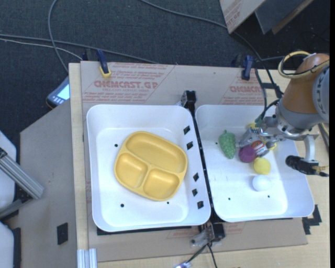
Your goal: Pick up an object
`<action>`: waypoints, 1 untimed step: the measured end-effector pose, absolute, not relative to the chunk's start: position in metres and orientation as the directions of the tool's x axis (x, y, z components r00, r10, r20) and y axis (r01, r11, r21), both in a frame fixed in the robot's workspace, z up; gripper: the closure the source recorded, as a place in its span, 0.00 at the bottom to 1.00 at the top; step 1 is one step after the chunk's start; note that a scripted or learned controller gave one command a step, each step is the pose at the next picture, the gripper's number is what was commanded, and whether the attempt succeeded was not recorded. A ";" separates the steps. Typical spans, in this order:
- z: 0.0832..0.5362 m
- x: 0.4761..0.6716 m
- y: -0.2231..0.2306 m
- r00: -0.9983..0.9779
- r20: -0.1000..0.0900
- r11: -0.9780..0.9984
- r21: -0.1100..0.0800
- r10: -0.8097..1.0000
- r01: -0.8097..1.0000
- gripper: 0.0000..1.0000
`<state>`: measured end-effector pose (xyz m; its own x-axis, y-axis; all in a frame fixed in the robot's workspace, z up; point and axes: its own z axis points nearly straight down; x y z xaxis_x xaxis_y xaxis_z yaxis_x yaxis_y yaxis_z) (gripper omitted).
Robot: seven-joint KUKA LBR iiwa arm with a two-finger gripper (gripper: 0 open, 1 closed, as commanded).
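1. My claw (pixel 257 144) sits low in the right bin (pixel 293 207), over a purple fruit (pixel 247 153); I cannot tell its opening or whether it grips.
2. Green grapes (pixel 227 144) lie left of it.
3. A lemon (pixel 262 166) and white ball (pixel 260 183) lie just below it.
4. A yellow plate (pixel 151 165) sits far left.

Dark carpet floor (pixel 136 36) crossed by thin cables (pixel 52 31), brown board (pixel 131 81) printed in red and held by blue clamps (pixel 103 64), cardboard box (pixel 241 11) at top right, aluminium rail (pixel 18 172) at left edge, even overhead light.
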<state>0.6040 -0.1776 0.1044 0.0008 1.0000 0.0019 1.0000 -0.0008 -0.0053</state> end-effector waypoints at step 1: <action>0.084 0.604 -0.176 -0.001 0.003 0.001 -0.003 1.000 1.000 0.00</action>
<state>0.6042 -0.1760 0.0842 -0.0007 1.0000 0.0034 1.0000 0.0007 -0.0035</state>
